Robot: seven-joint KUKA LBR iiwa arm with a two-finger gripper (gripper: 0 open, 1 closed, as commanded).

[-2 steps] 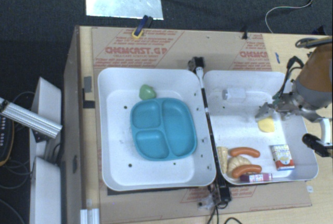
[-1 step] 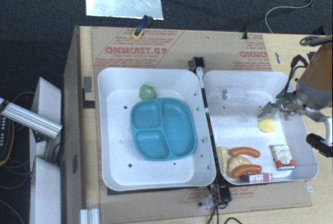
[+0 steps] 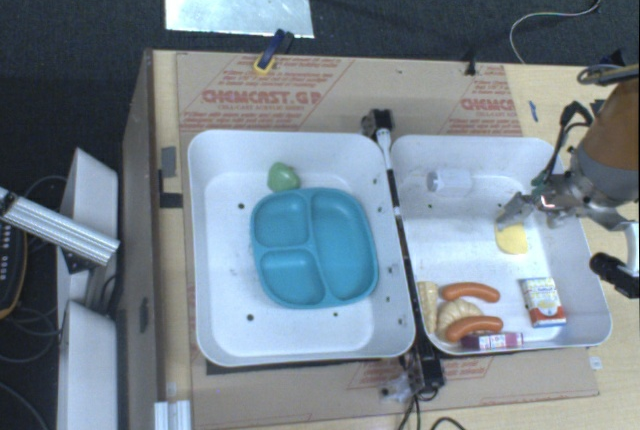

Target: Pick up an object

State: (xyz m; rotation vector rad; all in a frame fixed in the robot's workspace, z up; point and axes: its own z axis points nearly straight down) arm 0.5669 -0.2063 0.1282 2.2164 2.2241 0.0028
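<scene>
My gripper (image 3: 536,212) hangs over the right side of the right bin (image 3: 585,263), reaching in from the right. It is open, its two grey fingers spread apart with nothing between them. A small yellow object (image 3: 512,239) lies just below and left of it. The same bin holds two sausages (image 3: 470,293), a pale banana-like piece (image 3: 428,302), a small red and white box (image 3: 541,301), a slim wrapped bar (image 3: 490,341) and a clear cup (image 3: 450,181) lying on its side.
The left bin (image 3: 225,218) holds a blue divided plate (image 3: 313,248) and a small green object (image 3: 283,178) behind it. A black divider rail (image 3: 392,198) runs between the bins. Cables hang by the arm on the right.
</scene>
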